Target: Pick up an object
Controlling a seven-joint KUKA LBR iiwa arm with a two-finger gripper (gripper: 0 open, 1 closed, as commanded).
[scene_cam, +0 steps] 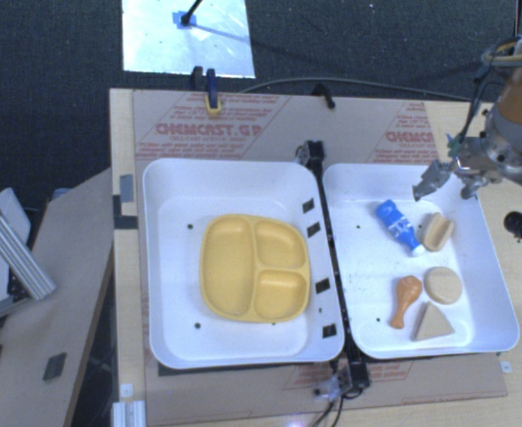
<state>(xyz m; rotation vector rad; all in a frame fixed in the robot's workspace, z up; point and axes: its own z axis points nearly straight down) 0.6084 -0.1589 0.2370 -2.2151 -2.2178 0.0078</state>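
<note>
Five objects lie in my right bin (496,265); the end effector (447,181), fingers spread and holding nothing, hovers over its upper edge; I'd drop straight onto the nearby blue tube (397,225), straddling its narrow width.

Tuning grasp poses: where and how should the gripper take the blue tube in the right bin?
Grip the blue tube across its mid-body, coming straight down. It lies flat, long axis diagonal, so set the fingers across that axis. Its lower white-capped end sits close to the bread roll; the upper-left side looks freer.
</note>
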